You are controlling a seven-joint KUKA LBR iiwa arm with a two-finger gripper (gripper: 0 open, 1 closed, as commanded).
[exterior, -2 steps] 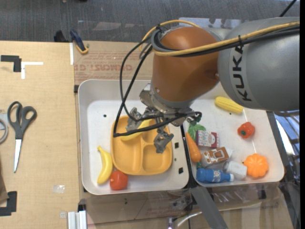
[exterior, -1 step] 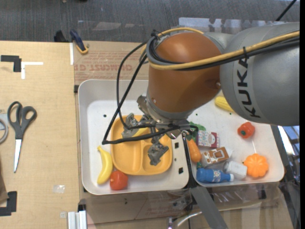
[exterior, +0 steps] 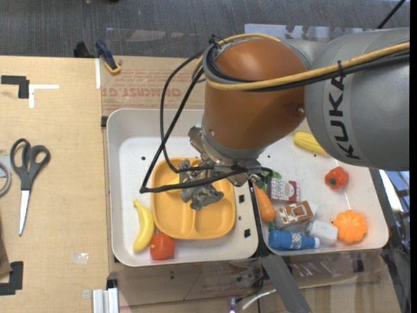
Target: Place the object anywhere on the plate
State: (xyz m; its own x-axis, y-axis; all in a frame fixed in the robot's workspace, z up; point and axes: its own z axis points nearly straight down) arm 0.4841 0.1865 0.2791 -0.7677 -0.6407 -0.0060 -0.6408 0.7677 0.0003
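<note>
1. I have the arm reaching in from the right, its bulk covering the far middle of both bins. I would keep it slow, since it blocks much of my sight.
2. The yellow plate lies in the left bin, a sectioned tray. The gripper hangs right over its middle, so the drop spot is already good.
3. I cannot tell whether the jaws are apart or together, or whether anything sits between them. The metal parts blur into one dark cluster against the plate.
4. So I cannot say where the task's object is. If it is in the grip, it is over the plate; I would confirm that before releasing.
5. To do this well, I would lower until close above the plate's surface, release, then lift straight up.
6. The banana and tomato lie just beside the plate's near left edge. I would avoid any sideways sweep that could knock them.
</note>
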